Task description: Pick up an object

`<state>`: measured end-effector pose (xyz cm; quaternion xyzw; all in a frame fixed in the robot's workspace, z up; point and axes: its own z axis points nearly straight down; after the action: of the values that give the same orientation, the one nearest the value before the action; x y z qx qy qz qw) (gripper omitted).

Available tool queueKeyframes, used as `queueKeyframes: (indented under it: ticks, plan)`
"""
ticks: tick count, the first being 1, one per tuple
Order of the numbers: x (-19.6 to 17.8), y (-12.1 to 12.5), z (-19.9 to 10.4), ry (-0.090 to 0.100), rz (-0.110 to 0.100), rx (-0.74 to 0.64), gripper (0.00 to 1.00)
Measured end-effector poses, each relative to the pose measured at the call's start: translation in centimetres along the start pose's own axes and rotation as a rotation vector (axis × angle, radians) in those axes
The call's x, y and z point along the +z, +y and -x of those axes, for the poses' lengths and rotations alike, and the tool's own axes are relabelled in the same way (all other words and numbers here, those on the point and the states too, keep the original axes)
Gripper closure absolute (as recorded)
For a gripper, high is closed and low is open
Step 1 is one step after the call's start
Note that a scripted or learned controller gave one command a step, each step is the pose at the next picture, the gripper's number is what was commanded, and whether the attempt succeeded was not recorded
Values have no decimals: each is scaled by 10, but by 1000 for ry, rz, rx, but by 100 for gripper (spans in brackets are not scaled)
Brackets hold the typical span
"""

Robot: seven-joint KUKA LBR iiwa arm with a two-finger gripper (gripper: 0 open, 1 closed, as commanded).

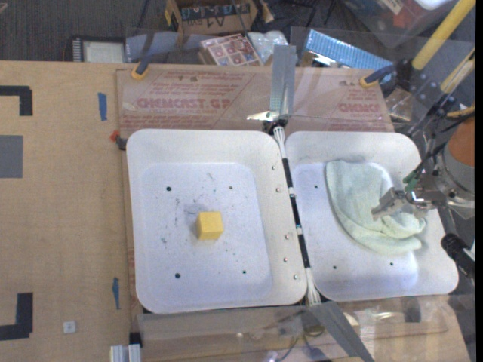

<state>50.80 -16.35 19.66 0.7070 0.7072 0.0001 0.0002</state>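
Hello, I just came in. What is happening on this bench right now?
A robot arm reaches in from the right and has its claw down on a pale cloth crumpled in the right bin. Whether the claw really grips the cloth cannot be seen from here. In the left bin a small yellow block sits alone near the middle, away from the arm.

Plenty of open floor in the left bin (151, 157) around the yellow block (210, 225); the right bin (332, 277) is crowded by a crumpled cloth (362, 202) (front corner stays bare).
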Motion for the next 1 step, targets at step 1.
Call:
queueKeyframes:
  ticks: [1]
  plan:
    - [108, 26, 10, -2, 6, -423, 0]
